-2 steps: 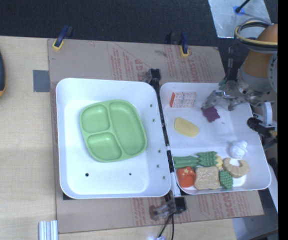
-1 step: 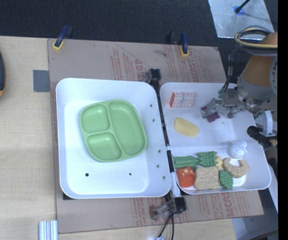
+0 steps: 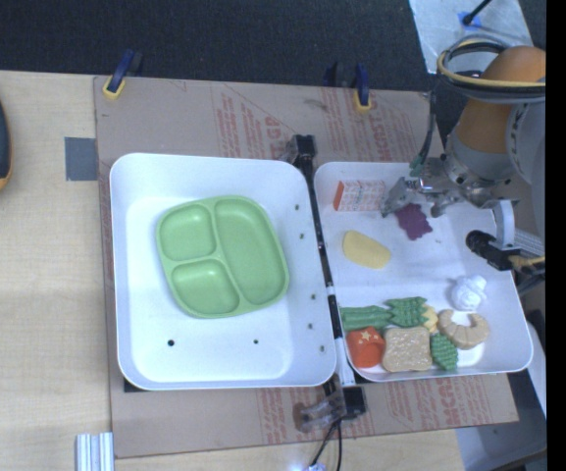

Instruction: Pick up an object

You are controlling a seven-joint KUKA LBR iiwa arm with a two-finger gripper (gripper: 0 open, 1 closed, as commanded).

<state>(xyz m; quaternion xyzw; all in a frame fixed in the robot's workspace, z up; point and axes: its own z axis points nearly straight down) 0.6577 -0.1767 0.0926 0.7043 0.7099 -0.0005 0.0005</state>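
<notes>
Over the right bin's (image 3: 518,361) far end, the hand (image 3: 415,199) hangs, fingers spread wide astride the purple toy (image 3: 415,224). Centre it, lower squarely, then close firmly.

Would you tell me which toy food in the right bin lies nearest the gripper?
The purple piece, just beneath the gripper; the yellow lemon sits farther left.

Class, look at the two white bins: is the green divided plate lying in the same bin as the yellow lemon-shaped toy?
No, the green divided plate lies alone in the left bin, while the yellow toy sits in the right bin.
</notes>
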